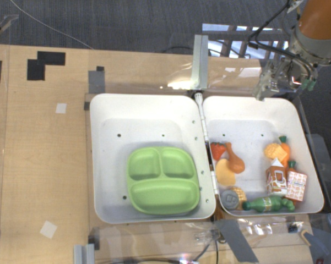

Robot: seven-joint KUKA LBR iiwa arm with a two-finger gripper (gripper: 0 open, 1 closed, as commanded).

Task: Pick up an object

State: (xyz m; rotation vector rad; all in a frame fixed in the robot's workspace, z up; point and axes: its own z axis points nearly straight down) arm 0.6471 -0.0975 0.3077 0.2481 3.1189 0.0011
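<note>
Tool (pixel 278 81) hangs above the right bin's (pixel 297 114) far rim — touching nothing.

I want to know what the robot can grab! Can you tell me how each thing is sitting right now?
Green three-compartment plastic plate: flat, right side up, in the left white bin.
Toy chicken drumstick: lying on its side, right white bin.
Green toy bottle: lying on its side by the near wall.
Small printed cartons: leaning together.
Gripper: raised above the right bin's far edge.
</note>
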